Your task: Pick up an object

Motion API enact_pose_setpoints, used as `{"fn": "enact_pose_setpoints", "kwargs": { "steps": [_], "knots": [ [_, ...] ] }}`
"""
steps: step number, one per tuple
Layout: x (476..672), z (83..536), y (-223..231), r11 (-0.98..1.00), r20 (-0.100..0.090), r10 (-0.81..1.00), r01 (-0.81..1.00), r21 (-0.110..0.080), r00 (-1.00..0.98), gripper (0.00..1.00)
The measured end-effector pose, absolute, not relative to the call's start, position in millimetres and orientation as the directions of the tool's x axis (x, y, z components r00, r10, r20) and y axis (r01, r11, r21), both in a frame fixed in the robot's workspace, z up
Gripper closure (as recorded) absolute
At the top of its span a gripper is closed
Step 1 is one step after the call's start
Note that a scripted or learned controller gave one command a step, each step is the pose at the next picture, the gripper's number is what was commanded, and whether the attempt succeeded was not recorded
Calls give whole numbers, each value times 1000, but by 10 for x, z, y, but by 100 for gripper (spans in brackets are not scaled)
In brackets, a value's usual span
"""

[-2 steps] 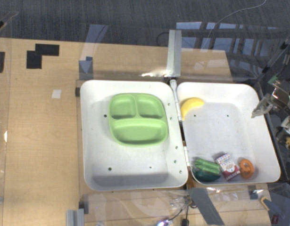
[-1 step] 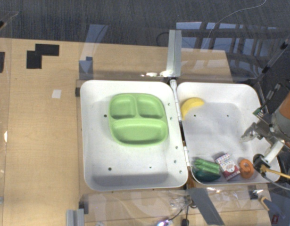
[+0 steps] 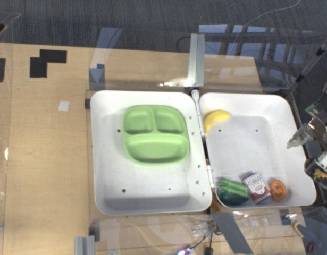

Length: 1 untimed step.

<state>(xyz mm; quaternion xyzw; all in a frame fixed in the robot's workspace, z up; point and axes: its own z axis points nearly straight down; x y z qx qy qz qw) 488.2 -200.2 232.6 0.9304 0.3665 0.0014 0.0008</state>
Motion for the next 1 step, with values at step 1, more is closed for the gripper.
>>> {"fn": "enact_pose_setpoints", "kwargs": {
  "steps": [1],
  "knots": [
    [4881,2325,-2002,-731,2,682,682,2,731,0]
  ]
}}
